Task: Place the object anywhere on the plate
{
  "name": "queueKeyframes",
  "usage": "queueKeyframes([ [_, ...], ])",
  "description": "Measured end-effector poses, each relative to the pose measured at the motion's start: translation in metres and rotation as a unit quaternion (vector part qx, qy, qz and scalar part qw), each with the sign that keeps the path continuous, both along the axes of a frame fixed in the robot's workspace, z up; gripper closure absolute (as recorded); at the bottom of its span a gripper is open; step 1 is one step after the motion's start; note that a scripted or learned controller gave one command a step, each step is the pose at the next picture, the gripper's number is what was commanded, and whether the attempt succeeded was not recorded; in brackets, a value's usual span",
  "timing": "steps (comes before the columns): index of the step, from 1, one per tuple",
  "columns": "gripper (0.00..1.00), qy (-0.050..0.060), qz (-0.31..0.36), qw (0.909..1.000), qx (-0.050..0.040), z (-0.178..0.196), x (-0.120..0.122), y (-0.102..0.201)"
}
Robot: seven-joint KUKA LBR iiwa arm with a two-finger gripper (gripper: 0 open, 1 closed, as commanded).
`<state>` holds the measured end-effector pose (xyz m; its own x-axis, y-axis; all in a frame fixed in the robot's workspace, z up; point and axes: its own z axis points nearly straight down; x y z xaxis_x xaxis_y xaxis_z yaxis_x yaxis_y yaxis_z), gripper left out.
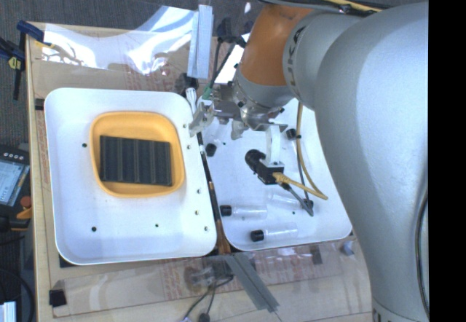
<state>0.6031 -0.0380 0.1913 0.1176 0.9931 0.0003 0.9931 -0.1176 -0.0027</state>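
Two shallow white bins sit side by side before you. One yellow plate point(135, 124) lies in the left bin point(65, 167), with one dark ribbed insert point(138, 160) on it. Two clear tubes point(246, 210) point(277, 233) with black caps lie near the right bin's point(328, 204) front edge, well apart from the plate. One gripper point(211, 115) hangs over the bins' shared edge; you cannot tell how its jaws stand.
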Motion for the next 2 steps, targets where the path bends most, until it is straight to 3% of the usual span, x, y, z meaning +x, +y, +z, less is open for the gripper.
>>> queueKeyframes([
  [1,0.0,0.002,0.021,0.9998,0.0003,-0.001,-0.017,-0.044],
  [2,0.0,0.002,0.037,0.9993,-0.0001,-0.001,-0.026,0.013],
])
